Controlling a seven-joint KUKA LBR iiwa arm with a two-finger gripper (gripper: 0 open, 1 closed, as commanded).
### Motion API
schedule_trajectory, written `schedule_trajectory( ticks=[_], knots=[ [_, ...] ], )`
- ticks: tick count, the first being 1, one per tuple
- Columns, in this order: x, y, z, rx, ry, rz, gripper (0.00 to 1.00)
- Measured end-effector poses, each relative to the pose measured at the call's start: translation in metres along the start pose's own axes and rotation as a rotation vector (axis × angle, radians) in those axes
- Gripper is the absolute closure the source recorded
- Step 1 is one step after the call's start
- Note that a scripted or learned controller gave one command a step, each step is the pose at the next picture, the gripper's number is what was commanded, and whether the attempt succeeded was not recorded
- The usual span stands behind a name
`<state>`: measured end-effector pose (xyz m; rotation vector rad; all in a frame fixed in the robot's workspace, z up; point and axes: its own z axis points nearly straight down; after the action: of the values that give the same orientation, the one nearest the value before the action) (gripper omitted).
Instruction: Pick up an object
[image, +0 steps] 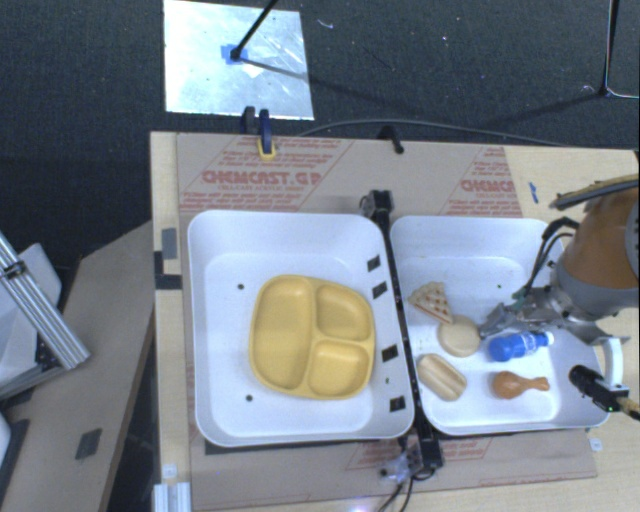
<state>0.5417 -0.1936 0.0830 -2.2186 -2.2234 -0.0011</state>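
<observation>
Nearest the bench's (300, 160) front edge, in the right bin (470, 245), a hot-dog-shaped toy (441, 376) lies toward the bin's front left corner, and a brown drumstick toy (519, 384) lies well to its right, close to the front wall. Just behind them comes a round tan cookie-like piece (459, 338), and right beside it the blue bottle (518, 345) on its side, pale cap pointing toward the bin's right wall. My claw (503, 318) sits just behind that bottle, at its left end, almost touching the round piece too. I cannot tell whether my fingers are spread or pressed together; they are a dark blur from here, and nothing shows gripped between them. My arm (598, 262) comes over the bin's right wall, covering that side of the floor.

Further back, a waffle-wedge toy (432, 300) lies near the left wall of the same bin, apart from the rest. The things around my claw are crowded: cookie, bottle and hot dog leave little bare floor between them.

In the left bin (215, 300), a yellow divided plate (312, 337) sits at the centre.

At the bench's far edge, a blue and yellow clamp (263, 130) bites the board, and beyond it a shiny sheet (238, 60) lies on the dark floor.
</observation>
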Motion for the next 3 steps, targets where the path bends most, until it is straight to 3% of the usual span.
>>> schedule_trajectory(
  ticks=[1, 3],
  knots=[
    [-0.002, 0.002, -0.014, -0.007, -0.005, 0.000, 1.00],
    [0.001, 0.010, -0.139, -0.008, -0.004, -0.002, 1.00]
  ],
)
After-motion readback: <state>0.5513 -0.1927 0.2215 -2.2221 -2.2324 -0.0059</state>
